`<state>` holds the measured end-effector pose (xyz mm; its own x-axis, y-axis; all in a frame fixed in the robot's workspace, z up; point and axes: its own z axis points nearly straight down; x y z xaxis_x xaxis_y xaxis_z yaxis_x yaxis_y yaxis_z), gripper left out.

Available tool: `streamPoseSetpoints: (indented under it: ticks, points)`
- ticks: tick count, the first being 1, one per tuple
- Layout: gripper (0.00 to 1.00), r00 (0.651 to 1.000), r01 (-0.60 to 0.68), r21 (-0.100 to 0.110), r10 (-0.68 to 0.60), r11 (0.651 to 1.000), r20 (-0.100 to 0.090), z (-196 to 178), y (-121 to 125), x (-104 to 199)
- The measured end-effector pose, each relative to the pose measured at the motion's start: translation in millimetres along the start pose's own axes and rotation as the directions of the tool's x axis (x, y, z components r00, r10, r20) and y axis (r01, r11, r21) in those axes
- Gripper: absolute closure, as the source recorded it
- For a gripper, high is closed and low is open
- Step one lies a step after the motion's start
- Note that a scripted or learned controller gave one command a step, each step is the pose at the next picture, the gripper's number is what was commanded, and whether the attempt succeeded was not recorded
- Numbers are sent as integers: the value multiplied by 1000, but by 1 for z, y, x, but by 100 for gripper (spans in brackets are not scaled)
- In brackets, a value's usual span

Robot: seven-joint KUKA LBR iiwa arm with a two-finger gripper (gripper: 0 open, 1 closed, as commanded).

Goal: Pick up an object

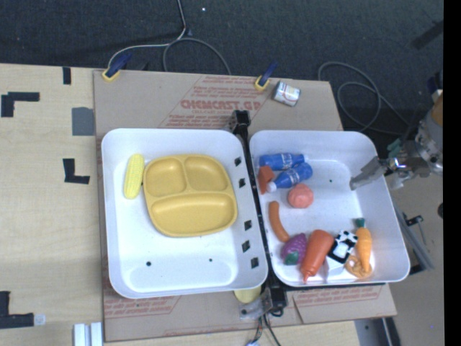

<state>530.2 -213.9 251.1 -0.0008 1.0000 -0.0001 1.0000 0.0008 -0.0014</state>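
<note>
Right white bin [338, 150], centre-right of frame: two blue plastic bottles [287, 168], pink ball [300, 196], orange sausage [277, 221], purple grapes [293, 248], orange carrot [313, 252]. Gripper [371, 173] at right rim; finger state cannot be told. Left bin [119, 193]: yellow compartment plate [190, 194], corn cob [132, 176].

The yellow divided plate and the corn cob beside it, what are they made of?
The yellow divided plate looks like moulded plastic: one even colour, smooth rounded compartments, soft sheen. The corn cob is probably toy plastic or rubber, uniformly yellow; its surface is too small to judge.
</note>
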Motion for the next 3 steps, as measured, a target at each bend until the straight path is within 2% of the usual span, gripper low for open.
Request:
streamPoseSetpoints:
  ticks: [1, 2, 3]
  points:
    - [0, 1000, 7, 1, -6, 1000, -2, 109, 59, 61]
    - [0, 1000, 1, -3, -1, 1000, 3, 169, 53, 76]
    - [100, 1000, 0, -7, 0, 1000, 3, 153, 55, 75]
